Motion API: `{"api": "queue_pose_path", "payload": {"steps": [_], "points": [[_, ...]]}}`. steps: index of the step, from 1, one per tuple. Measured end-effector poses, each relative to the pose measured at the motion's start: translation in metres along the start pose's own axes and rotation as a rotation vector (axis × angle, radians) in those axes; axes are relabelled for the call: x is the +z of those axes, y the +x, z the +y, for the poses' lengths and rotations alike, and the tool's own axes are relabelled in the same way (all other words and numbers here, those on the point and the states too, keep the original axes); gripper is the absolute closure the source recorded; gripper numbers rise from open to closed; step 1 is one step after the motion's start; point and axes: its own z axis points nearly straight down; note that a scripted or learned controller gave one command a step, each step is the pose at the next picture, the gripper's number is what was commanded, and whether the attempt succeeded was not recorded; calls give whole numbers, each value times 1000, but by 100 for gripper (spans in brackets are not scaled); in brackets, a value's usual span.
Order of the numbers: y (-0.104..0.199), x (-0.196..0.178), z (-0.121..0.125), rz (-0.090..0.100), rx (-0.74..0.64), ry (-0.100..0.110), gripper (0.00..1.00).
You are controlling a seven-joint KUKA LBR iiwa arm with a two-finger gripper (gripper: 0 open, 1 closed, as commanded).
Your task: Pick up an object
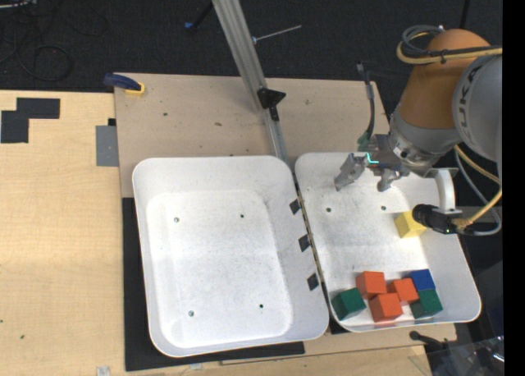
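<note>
Yellow block (407, 224): alone mid-right in right bin (344, 239), easy target.
Gripper (367, 171): fingers spread, nothing between, hovering near bin's far edge.
Cluster (390, 294): packed tight, awkward grab.

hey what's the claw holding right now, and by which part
Nothing. The claw hangs open over the right bin, with no block between its fingers; the yellow block lies apart from it.

Right bin (328, 239) centre open; blocks (389, 294) crowd near corner; yellow block (406, 224) by right wall.
</note>
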Motion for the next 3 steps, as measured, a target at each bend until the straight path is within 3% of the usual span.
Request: {"api": "queue_pose_path", "payload": {"steps": [1, 2, 3], "points": [[2, 64, 4, 0, 0, 5, 0], [3, 101, 4, -1, 1, -2, 0], [5, 92, 4, 3, 0, 2, 100]]}}
